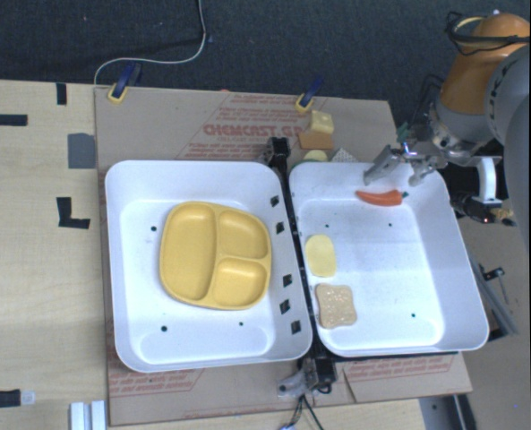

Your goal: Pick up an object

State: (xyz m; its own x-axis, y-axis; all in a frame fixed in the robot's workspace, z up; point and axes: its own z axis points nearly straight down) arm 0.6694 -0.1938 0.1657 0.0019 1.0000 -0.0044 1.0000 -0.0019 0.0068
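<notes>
Two white bins side by side — landmark is the right bin (444,267). Gripper (399,170) hovers over its far edge, fingers spread, pinching nothing. Orange carrot-like piece (379,198) lies just below the gripper on the bin's far floor — untouched.

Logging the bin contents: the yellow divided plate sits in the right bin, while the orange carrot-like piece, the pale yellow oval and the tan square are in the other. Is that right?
Not quite. The camera view shows the yellow divided plate in the left bin; the orange piece, pale yellow oval and tan square lie in the right bin.
</notes>
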